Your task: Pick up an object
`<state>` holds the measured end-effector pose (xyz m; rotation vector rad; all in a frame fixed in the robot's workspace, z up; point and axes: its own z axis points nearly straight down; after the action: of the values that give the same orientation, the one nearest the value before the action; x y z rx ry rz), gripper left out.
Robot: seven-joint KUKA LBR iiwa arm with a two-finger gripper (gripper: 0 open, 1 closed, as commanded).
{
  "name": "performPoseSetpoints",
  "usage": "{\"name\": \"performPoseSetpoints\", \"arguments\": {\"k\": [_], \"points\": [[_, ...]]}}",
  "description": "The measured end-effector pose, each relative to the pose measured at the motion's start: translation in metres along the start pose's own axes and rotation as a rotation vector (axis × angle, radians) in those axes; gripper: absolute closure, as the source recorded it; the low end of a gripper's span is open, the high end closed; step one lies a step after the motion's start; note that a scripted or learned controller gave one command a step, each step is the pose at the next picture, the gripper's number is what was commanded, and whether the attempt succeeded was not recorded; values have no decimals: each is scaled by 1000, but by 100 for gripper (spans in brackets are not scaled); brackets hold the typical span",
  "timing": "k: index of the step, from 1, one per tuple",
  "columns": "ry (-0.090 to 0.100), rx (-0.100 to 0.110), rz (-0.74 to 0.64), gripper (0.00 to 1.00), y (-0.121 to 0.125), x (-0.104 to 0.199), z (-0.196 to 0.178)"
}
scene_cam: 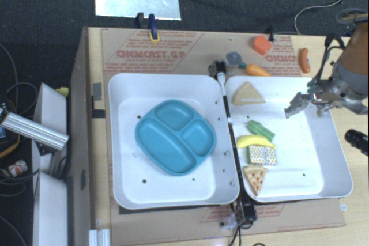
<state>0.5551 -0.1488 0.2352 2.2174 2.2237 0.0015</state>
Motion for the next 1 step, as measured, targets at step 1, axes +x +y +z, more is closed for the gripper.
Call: {"name": "performPoseSetpoints", "arguments": {"k": [1], "points": [[2,4,-1,0,41,51,97]]}}
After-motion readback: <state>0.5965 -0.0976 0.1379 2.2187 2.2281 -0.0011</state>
